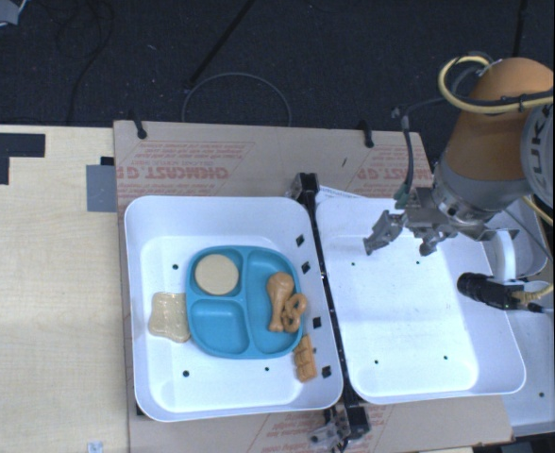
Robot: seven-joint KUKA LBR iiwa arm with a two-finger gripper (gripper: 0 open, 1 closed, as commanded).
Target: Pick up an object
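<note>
A blue divided plate (223,333) lies in the left bin (155,225). On it rest a round tan disc (216,274) in the upper left compartment and a tan pretzel-like piece (284,302) in the right compartment. A pale toast-shaped piece (170,316) sits on the bin floor just left of the plate. A small brown piece (305,358) lies by the plate's lower right corner. My gripper (405,242) hangs over the upper part of the right bin (419,347), open, with nothing between its fingers.
A black divider (320,291) runs between the two bins. Cardboard (221,163) lies under the bins, and a pale wooden bench top (42,300) extends to the left. The arm's orange band (504,102) sits at the upper right.
</note>
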